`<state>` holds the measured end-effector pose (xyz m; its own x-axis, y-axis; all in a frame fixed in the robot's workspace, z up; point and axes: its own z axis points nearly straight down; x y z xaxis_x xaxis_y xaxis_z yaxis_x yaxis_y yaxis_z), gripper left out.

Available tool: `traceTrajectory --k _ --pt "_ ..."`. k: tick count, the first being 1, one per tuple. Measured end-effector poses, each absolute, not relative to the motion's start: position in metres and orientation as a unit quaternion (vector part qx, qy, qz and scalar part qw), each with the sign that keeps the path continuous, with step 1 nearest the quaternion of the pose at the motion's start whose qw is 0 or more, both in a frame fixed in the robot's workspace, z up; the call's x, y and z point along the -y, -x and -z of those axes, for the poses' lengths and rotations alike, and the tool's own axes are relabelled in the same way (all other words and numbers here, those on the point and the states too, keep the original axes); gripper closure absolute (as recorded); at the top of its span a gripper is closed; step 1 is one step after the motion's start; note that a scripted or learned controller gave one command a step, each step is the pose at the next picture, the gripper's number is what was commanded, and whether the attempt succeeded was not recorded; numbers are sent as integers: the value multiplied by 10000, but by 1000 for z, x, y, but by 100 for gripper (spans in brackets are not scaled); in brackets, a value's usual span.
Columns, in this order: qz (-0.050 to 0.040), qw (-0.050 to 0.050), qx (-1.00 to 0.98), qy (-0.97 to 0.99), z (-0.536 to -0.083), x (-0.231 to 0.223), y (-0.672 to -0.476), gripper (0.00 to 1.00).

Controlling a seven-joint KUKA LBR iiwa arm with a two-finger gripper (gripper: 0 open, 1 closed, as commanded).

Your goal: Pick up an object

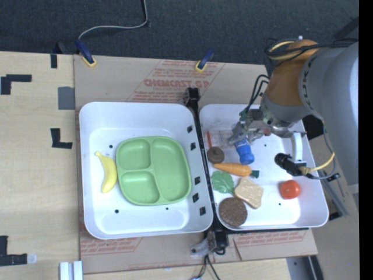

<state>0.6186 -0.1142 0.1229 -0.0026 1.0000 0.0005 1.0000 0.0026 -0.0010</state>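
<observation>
My gripper [242,137] hangs over the upper middle of the right bin [312,214]. A small blue cylinder [245,153] sits right under its tip, touching or nearly touching it; whether it is gripped is hidden from this angle. Just below lies an orange carrot [232,168]. A small brown round piece [215,154] rests at the bin's left wall. A green leaf [221,182], a bread slice [249,192], a dark brown patty [232,212] and a red tomato [289,189] lie toward the front.
The left bin [93,214] holds a green divided plate [154,170] and a yellow banana [107,171] at its left. A clear wrapper with red marks [218,137] lies left of the gripper. A black divider [198,150] separates the bins.
</observation>
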Motion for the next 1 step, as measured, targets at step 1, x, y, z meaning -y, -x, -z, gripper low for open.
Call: traceTrajectory --k 1 --pt "2 3 7081 7061 -184 24 -624 100"
